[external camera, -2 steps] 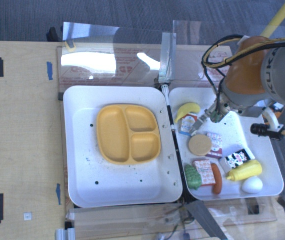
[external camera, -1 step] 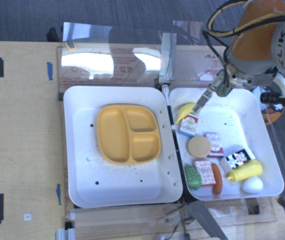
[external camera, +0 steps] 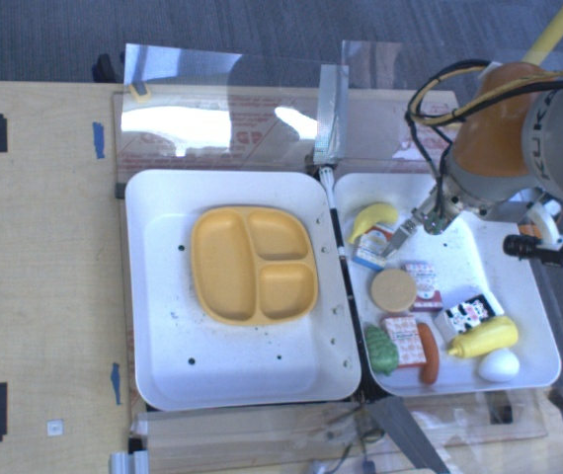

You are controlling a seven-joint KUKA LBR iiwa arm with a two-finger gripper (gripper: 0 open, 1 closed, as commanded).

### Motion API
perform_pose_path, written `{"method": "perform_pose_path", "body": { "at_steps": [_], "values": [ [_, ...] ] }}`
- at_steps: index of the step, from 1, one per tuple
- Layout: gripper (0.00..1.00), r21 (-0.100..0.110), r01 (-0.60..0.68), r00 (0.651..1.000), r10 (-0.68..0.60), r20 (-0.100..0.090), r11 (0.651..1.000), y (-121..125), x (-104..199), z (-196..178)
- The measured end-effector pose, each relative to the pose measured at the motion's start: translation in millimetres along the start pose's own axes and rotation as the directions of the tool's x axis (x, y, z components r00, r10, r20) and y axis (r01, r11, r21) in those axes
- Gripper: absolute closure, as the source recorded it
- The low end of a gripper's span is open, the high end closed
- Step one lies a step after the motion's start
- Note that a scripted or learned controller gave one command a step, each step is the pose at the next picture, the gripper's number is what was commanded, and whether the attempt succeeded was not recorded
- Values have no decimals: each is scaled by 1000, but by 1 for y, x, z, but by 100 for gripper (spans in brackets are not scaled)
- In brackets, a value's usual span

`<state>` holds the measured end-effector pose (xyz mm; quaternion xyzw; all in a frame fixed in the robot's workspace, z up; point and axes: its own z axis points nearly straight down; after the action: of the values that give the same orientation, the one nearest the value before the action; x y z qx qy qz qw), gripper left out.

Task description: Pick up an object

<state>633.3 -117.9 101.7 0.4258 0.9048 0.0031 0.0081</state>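
The right bin holds several toy foods. A yellow banana lies at its back left, with a small white, blue and red carton just in front of it. My gripper reaches down from the right and sits right at that carton's upper right corner, beside the banana. Nothing visibly hangs from it. Nearer the front lie a tan round disc, a red-and-white packet, a black-and-white carton, a yellow bottle and a white egg.
The left bin holds a yellow divided plate. A green vegetable, a red-and-green packet and a sausage crowd the right bin's front left. A clear wall stands behind both bins.
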Motion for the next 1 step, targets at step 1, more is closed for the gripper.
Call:
{"method": "perform_pose_path", "body": {
  "at_steps": [1],
  "values": [
    [0, 13, -267, 964, 267, -7, 964, -60, 24, -54]
  ]
}}
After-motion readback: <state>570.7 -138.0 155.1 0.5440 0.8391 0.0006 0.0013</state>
